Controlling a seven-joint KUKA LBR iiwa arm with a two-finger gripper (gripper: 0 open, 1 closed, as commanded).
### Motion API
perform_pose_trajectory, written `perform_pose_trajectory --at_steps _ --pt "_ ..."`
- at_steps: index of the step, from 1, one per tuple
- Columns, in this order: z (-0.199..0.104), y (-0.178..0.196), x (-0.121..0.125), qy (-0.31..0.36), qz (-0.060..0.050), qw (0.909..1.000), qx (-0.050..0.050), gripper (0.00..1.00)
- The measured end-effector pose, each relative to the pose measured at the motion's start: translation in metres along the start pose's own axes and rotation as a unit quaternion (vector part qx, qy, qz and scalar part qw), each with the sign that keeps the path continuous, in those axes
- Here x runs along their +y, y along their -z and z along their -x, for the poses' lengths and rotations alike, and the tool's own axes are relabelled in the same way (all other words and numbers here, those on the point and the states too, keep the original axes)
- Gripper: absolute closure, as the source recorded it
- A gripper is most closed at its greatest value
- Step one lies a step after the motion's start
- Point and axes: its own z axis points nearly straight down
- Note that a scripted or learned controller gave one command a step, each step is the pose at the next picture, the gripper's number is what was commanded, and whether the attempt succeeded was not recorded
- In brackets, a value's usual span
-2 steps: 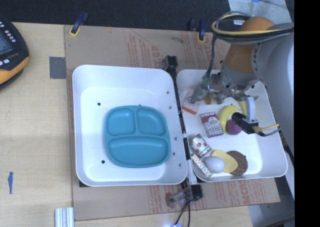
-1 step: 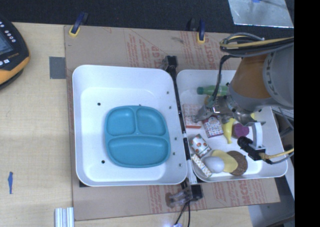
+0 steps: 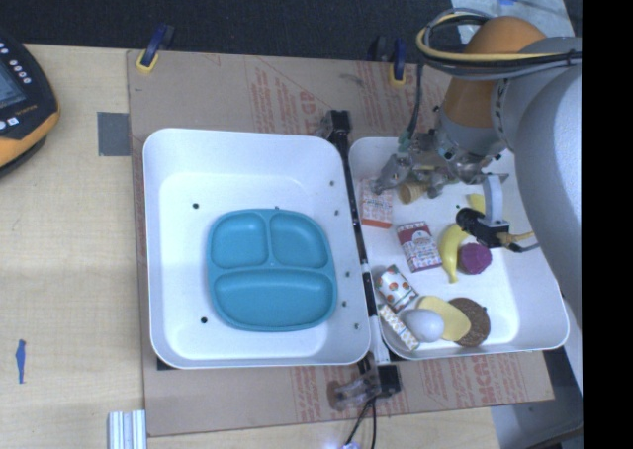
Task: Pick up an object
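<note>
Pale wooden bench (image 3: 69, 239) carried a brown cardboard sheet (image 3: 247, 91), with two shallow white bins side by side on it. The gripper (image 3: 415, 180) sat low over the far end of the right white bin (image 3: 539, 323), the arm reaching in from the right. Claw state: could not tell, the view was too cluttered there to read it as spread or pinched.

Pickable stuff, nearest to the claw first:
- small tan lump (image 3: 408, 194) just under the gripper, contact unclear
- flat red-and-white printed card (image 3: 377, 208) beside it, against the bin's left wall
- small red carton (image 3: 418, 245) mid-bin
- yellow toy banana (image 3: 451, 251) right of the carton, touching a purple round piece (image 3: 476, 258)
- red-and-white can (image 3: 396, 286) lying tilted near the left wall
- near corner pile: white egg (image 3: 427, 324), yellow flat piece (image 3: 451, 314), brown round biscuit (image 3: 476, 323), all touching

The left white bin (image 3: 178, 170) held one light-blue three-compartment plastic plate (image 3: 272, 269), flat, roughly centred, well apart from the gripper.

Outside the bins were a blue clamp (image 3: 398, 59) on the sheet's far edge and an orange-and-black handheld unit (image 3: 15, 101) at the bench's far-left edge
</note>
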Motion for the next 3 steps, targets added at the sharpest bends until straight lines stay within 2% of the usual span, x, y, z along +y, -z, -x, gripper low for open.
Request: perform_pose_trajectory --at_steps 1,2,3 --pt "0.009 0.000 -0.091 0.000 0.014 0.9999 -0.002 0.00" --pt "0.009 0.012 -0.088 0.002 0.015 0.9999 -0.003 1.00" --pt "0.009 0.011 -0.088 0.002 0.014 0.9999 -0.003 0.00"
